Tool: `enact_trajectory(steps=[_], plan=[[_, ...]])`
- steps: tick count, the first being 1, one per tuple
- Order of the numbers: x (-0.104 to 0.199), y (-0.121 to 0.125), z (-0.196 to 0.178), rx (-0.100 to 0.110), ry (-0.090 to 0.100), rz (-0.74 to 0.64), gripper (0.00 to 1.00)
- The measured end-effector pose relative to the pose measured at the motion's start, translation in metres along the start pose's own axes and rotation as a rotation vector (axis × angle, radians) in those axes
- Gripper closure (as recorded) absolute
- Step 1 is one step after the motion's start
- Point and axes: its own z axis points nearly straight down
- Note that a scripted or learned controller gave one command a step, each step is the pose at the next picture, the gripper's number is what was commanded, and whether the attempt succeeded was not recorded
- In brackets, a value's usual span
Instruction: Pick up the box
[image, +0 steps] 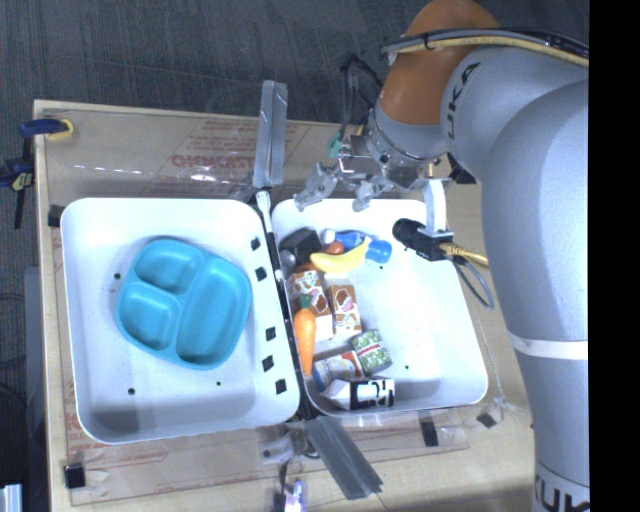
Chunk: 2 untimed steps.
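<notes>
The arm (530, 250) runs off the top and bottom edges.
</notes>
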Motion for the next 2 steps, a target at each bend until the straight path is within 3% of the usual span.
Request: enact_trajectory(steps=[1, 2], plan=[[-0.037, -0.066, 0.089, 0.0, 0.0, -0.067, 0.0], [-0.044, -0.139, 0.134, -0.038, 0.006, 0.194, 0.0]])
